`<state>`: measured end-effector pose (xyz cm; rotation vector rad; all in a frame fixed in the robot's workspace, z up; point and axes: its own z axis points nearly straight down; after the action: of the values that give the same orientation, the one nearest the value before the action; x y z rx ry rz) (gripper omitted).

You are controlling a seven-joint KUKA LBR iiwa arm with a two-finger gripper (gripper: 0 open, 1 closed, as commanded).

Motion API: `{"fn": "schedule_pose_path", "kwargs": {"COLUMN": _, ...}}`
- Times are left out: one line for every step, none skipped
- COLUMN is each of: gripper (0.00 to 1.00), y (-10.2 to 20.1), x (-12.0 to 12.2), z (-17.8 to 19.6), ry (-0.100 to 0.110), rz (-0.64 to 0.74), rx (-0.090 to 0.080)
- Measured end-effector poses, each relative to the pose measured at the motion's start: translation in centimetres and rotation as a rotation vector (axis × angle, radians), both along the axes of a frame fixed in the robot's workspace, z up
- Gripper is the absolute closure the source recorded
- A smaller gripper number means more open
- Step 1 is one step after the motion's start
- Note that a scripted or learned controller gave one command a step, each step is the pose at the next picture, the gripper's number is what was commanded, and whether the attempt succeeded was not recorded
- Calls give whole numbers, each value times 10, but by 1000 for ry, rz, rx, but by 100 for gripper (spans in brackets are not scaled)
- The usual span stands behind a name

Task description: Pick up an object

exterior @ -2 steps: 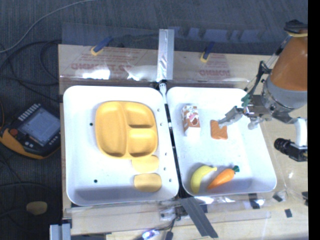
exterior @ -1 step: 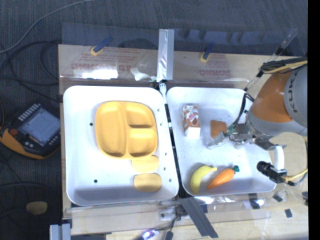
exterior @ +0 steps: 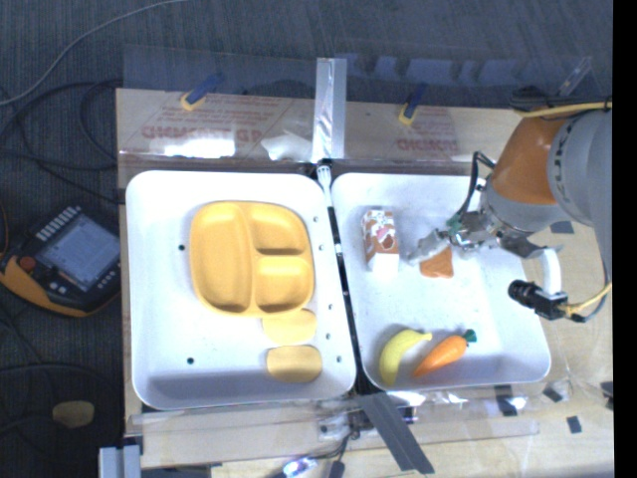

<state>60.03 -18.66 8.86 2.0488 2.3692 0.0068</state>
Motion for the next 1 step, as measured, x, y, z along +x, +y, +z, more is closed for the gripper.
{"fn": "schedule_pose_path", "kwargs": {"gripper": 0, "y": -25, "x": -5, "z": 40, "ry": 11, "rz": 195, "rx": -1}}
